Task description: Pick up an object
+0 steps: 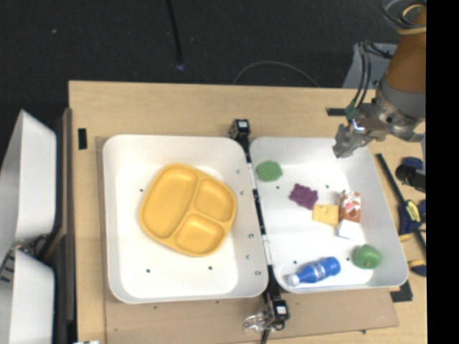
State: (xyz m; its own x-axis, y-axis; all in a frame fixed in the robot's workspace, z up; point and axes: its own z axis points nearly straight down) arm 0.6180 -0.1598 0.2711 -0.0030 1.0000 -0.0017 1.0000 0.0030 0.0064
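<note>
Tool (349,143) hangs over the right bin's (301,156) far corner; its opening cannot be told.

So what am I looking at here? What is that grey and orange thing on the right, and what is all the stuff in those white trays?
That is a robot arm, filmed by one camera above the bench. Its gripper hangs over the far edge of the right bin, with nothing seen in it. The left bin has a yellow divided plate. The right one has a green round piece, a purple piece, a yellow block, a red and white item, a green ball and a blue bottle.
</note>
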